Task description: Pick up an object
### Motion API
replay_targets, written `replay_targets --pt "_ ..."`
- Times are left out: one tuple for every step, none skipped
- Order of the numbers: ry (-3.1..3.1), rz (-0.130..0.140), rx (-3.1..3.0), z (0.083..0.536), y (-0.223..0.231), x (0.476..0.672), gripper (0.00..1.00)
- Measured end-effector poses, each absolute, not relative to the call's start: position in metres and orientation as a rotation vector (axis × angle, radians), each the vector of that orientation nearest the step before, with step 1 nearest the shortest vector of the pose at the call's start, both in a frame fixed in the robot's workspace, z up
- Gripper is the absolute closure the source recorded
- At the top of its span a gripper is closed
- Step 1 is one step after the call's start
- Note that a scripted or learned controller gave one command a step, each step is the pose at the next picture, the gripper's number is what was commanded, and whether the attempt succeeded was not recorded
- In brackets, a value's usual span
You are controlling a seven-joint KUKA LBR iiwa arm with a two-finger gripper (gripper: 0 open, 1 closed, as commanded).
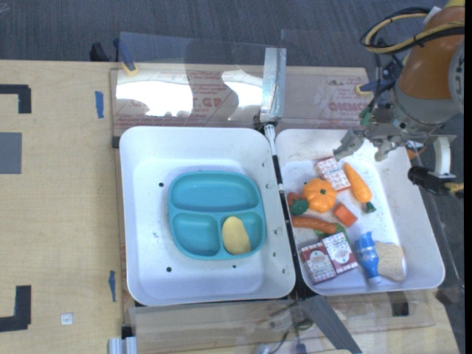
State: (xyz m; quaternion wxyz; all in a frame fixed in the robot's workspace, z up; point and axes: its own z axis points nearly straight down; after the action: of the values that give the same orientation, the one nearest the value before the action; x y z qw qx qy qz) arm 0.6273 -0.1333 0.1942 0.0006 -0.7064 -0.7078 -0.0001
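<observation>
two bins sit side by side on the bench point(51, 220). the left bin point(140, 153) holds a divided tray point(210, 194) near its middle; a potato point(236, 235) lies in the tray's front right compartment. the right bin point(420, 234) holds a cluster of items: a small carton point(332, 173) at the rear, a carrot point(358, 184) just right of it, a pumpkin point(319, 195) in front of the carton, a second carrot point(316, 224) in front of the pumpkin. two cartons point(329, 257) lie at the front, a bottle point(368, 257) beside them on the right.

Glossy white plastic bins point(140, 198), matt wooden bench point(59, 198).
</observation>
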Motion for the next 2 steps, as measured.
replay_targets --pt "-2.382 -0.006 -2.062 0.264 -0.144 0.648 0.0" --pt "-2.177 -0.003 -2.271 0.279 -0.143 0.667 0.0"
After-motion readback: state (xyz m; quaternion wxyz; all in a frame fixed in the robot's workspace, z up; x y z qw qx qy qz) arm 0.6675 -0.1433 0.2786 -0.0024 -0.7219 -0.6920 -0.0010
